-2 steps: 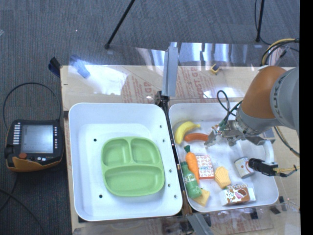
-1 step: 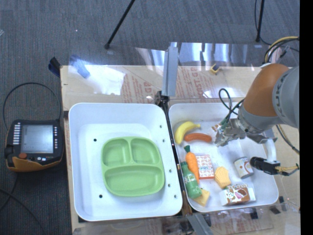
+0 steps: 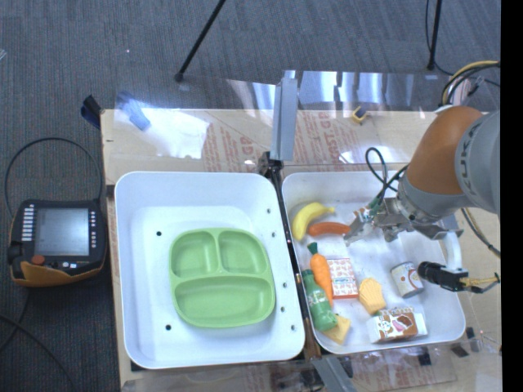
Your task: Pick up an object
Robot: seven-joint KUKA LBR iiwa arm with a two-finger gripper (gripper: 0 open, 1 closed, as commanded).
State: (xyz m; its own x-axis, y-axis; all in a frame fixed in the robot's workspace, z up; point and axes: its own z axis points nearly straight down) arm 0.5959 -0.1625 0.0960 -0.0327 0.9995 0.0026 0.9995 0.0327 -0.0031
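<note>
The right bin (image 3: 445,219) holds several toy foods. A yellow banana (image 3: 311,216) lies at its upper left with an orange-red sausage (image 3: 328,229) just below it. Further down are a carrot (image 3: 321,273), a green bottle (image 3: 319,301), a small pink-and-white box (image 3: 341,278), a yellow corn piece (image 3: 371,295), a cheese wedge (image 3: 340,329), a small can (image 3: 405,278) and a printed carton (image 3: 400,325). My gripper (image 3: 363,221) hangs low over the bin, right at the sausage's right end. Nothing is visibly held in it.
The left bin (image 3: 139,211) carries a green divided plate (image 3: 221,278). A metal divider post (image 3: 284,129) rises between the bins at the back. A teach pendant (image 3: 59,242) lies on the floor to the left.
</note>
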